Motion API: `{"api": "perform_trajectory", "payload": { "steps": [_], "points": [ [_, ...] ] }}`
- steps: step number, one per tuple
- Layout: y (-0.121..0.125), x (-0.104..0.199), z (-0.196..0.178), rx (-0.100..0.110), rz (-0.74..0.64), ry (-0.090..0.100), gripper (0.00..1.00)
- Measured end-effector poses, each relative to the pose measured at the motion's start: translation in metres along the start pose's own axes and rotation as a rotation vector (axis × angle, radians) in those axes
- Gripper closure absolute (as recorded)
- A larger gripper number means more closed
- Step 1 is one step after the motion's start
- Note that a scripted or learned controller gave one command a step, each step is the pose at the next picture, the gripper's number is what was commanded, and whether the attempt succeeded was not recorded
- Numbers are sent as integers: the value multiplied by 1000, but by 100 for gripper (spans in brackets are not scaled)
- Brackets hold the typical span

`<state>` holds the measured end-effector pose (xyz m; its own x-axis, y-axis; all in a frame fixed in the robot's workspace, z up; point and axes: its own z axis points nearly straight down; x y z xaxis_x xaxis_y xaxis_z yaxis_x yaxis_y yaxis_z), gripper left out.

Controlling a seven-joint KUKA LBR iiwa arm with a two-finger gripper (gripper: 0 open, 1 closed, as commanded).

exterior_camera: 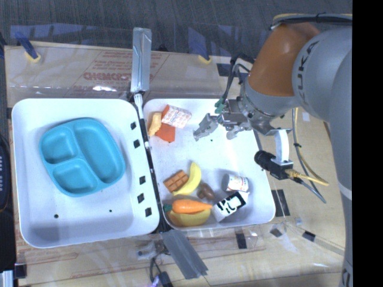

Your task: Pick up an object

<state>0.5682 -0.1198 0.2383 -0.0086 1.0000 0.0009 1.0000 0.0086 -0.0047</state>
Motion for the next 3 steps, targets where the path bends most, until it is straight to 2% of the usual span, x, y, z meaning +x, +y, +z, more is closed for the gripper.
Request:
{"api": "perform_trajectory", "payload": {
  "steps": [1, 2, 3],
  "points": [
    [-54, 12, 86, 6, 54, 1, 0],
    [-36, -2, 144, -7, -95, 1, 0],
    [-34, -1, 133, -9, -101, 1, 100]
  ]
}}
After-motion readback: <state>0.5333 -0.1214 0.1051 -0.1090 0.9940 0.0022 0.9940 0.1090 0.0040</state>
